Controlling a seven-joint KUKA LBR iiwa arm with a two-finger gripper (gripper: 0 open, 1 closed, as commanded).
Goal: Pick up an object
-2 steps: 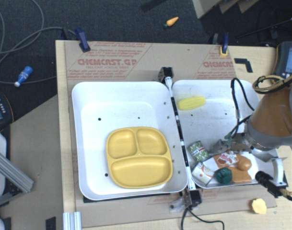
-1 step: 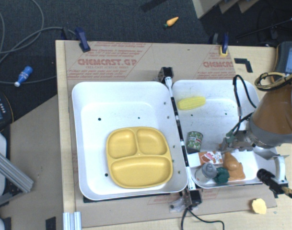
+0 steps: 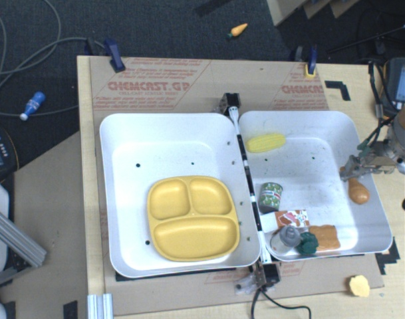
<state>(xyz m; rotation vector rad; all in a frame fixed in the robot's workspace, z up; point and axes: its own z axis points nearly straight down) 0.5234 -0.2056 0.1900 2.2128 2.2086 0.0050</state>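
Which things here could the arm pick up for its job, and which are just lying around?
For the job, in the right bin: corn cob, green can, brown egg-shaped piece near the pincer, orange block.

Lying about: yellow tray in the left bin, blue bottle and small carrot on the floor.

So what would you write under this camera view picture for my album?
Robot pincer hovers at the right bin's edge near a brown ball; yellow divided plate waits in the left bin.
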